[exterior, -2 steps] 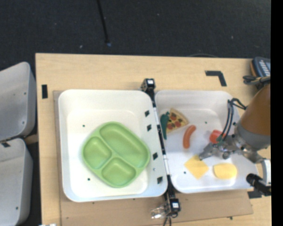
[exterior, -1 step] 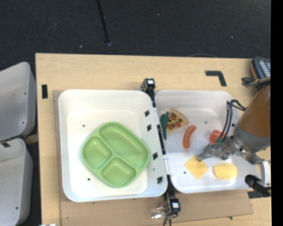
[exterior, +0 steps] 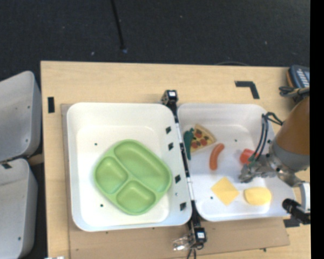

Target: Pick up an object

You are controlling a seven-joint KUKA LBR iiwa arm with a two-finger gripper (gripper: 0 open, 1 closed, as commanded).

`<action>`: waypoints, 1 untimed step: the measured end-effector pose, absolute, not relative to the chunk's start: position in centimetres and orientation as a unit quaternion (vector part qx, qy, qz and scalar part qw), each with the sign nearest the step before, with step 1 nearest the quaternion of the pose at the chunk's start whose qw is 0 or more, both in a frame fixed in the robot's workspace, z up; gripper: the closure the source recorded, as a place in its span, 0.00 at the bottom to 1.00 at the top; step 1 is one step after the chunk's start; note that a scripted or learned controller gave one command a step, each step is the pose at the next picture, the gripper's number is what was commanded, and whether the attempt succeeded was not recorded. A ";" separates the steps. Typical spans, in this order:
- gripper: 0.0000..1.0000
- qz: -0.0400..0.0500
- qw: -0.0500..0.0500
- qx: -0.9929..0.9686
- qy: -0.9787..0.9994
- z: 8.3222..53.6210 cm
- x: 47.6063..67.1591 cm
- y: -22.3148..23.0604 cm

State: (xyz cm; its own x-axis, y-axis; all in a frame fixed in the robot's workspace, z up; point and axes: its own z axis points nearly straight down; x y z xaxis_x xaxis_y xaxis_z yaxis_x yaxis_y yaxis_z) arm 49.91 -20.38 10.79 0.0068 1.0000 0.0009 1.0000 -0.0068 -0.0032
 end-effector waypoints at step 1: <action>1.00 -0.001 -0.002 -0.708 -0.706 14.9 50.1 -20.7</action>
